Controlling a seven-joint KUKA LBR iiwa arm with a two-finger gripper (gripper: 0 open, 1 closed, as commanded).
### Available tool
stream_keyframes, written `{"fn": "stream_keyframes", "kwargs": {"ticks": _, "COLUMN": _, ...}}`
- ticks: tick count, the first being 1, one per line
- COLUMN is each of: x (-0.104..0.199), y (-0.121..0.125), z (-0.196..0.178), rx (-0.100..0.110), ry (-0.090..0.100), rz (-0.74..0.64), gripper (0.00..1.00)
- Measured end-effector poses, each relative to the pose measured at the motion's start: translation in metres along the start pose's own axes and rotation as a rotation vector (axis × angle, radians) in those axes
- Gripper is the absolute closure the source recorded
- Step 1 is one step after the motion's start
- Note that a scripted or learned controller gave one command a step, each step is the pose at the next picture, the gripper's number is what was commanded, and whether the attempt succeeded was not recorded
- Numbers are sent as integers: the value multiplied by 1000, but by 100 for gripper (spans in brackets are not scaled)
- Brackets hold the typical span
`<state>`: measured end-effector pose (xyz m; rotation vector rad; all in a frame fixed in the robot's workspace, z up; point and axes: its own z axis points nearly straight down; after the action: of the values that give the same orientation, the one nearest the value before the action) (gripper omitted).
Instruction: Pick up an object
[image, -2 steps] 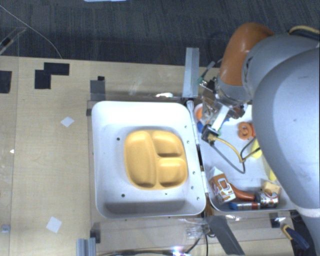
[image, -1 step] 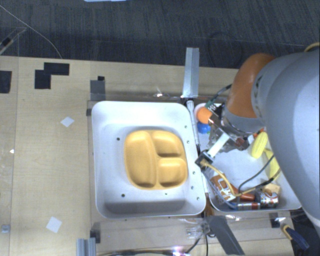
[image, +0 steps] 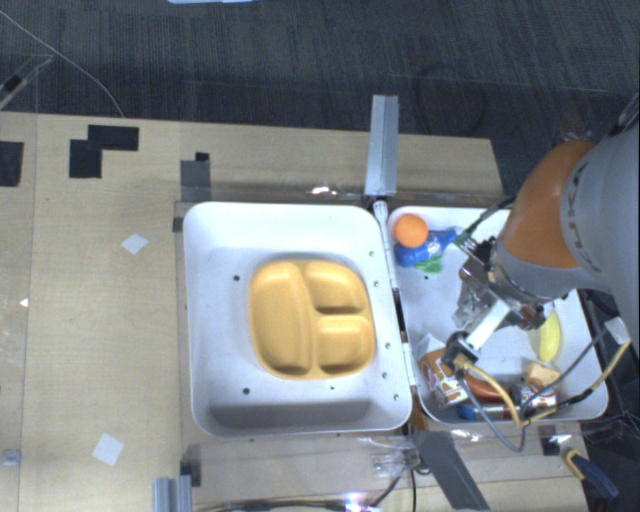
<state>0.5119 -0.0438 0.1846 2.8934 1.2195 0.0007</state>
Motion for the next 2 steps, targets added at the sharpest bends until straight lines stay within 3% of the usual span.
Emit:
{"fn": "stream_keyframes", "kwargs": {"ticks": 1, "x": -45, "y": 10, "z": 0, "rx": 0, "ry": 1, "rz": 58, "gripper": 100}}
{"fn": "stream_keyframes", "kwargs": {"ticks": 2, "x": -42, "y": 9, "z": -10, "rx": 0, "ry": 4, "rz": 51, "gripper": 100}}
